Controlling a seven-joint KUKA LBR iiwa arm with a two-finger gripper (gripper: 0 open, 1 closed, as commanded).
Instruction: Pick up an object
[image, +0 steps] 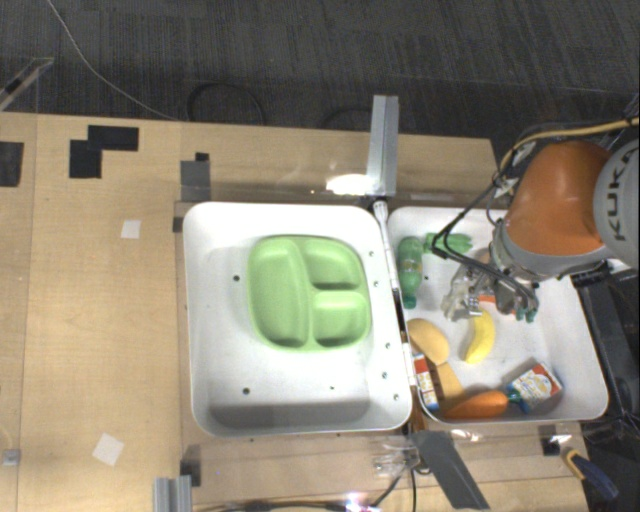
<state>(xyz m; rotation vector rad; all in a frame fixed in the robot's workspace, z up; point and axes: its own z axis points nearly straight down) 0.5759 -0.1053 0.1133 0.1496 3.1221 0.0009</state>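
Two shallow white bins are set side by side on the wooden bench. In the left bin a green divided plate is laid face up, slightly above the middle. The right bin is crowded with small things: a green bottle is laid along its left wall, a tan potato-like piece is seen below it, a yellow banana is placed near the middle, an orange carrot-like piece is laid along the near wall, and a small red-and-white carton is found at the near right corner.

The grey arm with its orange band is extended over the right bin from the right. The pincer is poised just above the upper end of the banana, possibly touching it. Whether the pincer is released or clenched cannot be told; nothing is clearly seen held in it.
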